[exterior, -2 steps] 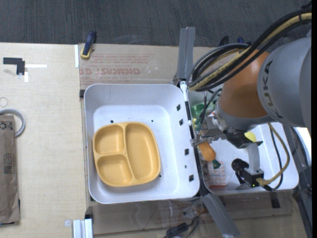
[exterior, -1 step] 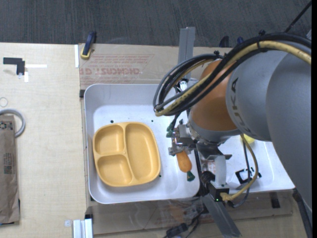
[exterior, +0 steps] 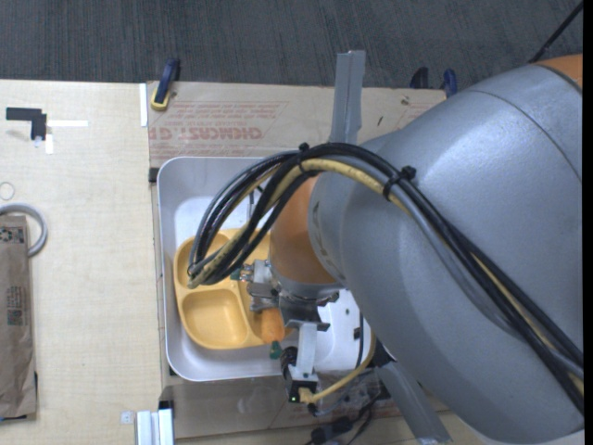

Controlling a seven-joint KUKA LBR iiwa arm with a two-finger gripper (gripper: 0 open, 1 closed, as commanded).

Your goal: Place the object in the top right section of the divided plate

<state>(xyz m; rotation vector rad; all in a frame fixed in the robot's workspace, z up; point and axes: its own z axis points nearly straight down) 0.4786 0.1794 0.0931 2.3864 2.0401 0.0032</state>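
Note:
A yellow divided plate (exterior: pixel 215 321) lies in the left part of a white bin (exterior: pixel 167 248); the arm hides its right half. My gripper (exterior: pixel 271 315) hangs low over the plate's right side, under the wrist and a bundle of black cables (exterior: pixel 232 221). A small orange object (exterior: pixel 270 327) with a green tip (exterior: pixel 275 349) shows just below the gripper at the plate's near right edge. I cannot tell whether it is held or resting on the plate. The arm's big grey body (exterior: pixel 463 248) covers the bin's right side.
Cardboard (exterior: pixel 232 119) lies behind the bin with a blue clamp (exterior: pixel 167 82) at its corner. A grey upright post (exterior: pixel 347 95) stands at the back. On the bench to the left lie a brown packet (exterior: pixel 14 313) and a black marker piece (exterior: pixel 26 117).

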